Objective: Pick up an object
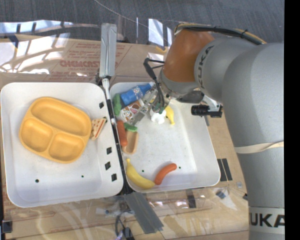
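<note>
My gripper (153, 104) hangs low over the far left part of the right bin (200, 149), below the orange wrist band. It is right over a cluster of toy food: a blue bottle (138, 91), a red and white packet (129, 113) and a white piece (157, 117) with a small yellow piece (169, 117) beside it. A green item (117, 104) lies along the bin's left wall. The gripper's tips are lost among these items.
Nearer in the right bin lie a carrot (121, 132), a hot dog bun (132, 142), a banana (139, 178) and a red sausage (166, 173). The left bin (20, 184) holds a yellow divided plate (55, 129) and a cracker (98, 128).
</note>
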`<state>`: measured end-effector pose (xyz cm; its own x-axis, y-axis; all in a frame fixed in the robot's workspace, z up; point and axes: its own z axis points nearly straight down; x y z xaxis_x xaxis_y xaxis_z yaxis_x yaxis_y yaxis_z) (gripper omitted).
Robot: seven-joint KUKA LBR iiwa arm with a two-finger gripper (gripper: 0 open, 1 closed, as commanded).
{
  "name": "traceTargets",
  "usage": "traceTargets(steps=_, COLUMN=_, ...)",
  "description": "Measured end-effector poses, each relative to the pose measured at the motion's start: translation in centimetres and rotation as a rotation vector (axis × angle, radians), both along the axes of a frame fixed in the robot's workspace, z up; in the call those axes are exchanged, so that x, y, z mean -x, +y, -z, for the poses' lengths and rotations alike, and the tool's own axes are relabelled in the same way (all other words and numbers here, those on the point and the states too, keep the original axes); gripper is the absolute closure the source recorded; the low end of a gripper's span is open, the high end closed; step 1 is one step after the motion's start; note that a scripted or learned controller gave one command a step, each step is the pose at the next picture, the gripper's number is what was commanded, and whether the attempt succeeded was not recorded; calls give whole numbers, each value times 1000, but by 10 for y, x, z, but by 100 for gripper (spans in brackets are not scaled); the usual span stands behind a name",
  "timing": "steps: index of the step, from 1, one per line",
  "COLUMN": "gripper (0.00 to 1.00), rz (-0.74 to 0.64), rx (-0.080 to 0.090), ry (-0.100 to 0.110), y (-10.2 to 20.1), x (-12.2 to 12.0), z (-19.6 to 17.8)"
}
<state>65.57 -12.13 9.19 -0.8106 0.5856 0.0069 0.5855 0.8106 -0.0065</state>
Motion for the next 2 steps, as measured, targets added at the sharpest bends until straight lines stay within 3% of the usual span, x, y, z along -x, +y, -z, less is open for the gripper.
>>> traceTargets(steps=1, gripper=0, rz=297, rx=0, ry=-4, y=-65, x=16, z=-1)
traceTargets(steps=2, gripper=100, rz=292, rx=0, ry=-5, y=-64, x=15, z=-12)
